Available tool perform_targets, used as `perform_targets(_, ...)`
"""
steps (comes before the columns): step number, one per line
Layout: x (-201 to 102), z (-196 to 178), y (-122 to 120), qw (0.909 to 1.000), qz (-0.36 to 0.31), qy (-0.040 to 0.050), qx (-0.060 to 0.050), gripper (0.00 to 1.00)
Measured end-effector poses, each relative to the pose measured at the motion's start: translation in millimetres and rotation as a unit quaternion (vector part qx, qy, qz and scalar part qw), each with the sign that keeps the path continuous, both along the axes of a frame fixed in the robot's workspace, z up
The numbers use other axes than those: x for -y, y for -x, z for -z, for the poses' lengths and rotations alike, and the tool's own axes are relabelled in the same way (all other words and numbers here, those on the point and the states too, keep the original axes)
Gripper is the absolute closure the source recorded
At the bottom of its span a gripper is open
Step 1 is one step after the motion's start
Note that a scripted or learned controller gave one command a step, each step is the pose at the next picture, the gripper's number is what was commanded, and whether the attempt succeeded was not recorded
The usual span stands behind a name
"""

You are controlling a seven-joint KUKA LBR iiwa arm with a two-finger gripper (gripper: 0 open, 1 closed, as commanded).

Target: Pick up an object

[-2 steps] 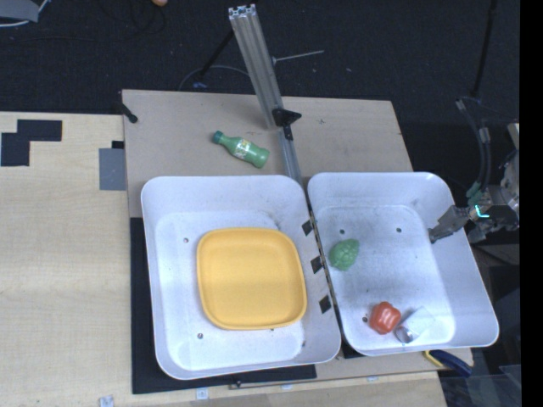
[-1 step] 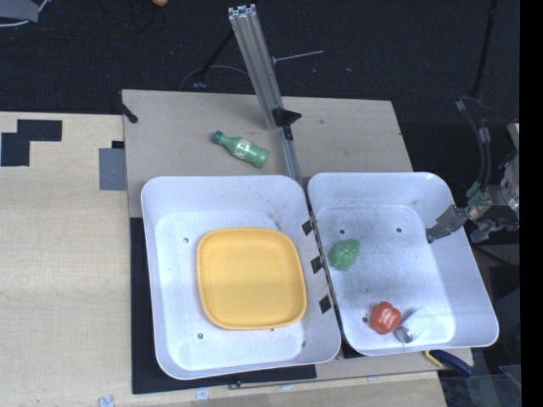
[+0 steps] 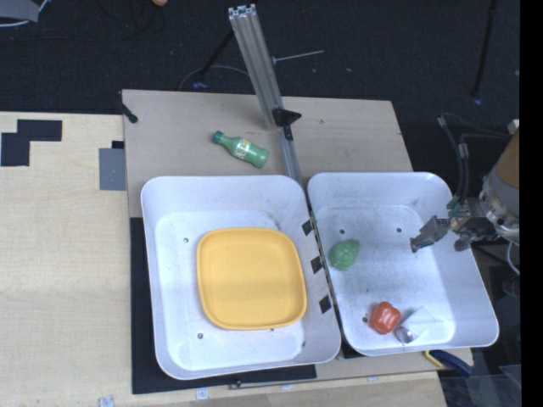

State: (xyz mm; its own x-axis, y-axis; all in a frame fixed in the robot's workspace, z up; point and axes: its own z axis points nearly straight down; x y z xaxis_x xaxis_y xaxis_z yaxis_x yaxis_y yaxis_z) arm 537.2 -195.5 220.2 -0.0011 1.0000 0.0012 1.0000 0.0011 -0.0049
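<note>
Camera view, looking down at a slant: the pick has not happened yet. Every object lies loose, and nothing is between the jaws.

The likeliest targets sit in the right bin [image 3: 462,308]. A small green lump [image 3: 344,253], rounded and leafy-looking, rests near that bin's left wall, about midway along it. A red object [image 3: 384,317], glossy and shaped like a small pepper, lies near the bin's front edge, with a tiny grey piece [image 3: 403,335] just beside it.

The gripper [image 3: 424,240] hangs over the right side of the same bin, well apart from both objects. Whether the jaws stand apart or together cannot be told; they read as one dark shape.

The left bin [image 3: 161,227] holds a yellow square plate [image 3: 251,277], lying flat. Beyond the bins, on the desk toward its far edge, a green bottle [image 3: 241,149] lies on its side.

What remains: reaching an object, closing on it, and lifting.
</note>
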Motion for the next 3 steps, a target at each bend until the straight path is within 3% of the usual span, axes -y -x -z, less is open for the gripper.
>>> perform_targets(2, 0, 123, 12, 1.0, 0.0, -0.0003, 0.0, 0.0)
perform_targets(3, 2, 110, 11, 1.0, 0.002, 0.0006, 0.002, 1.0)
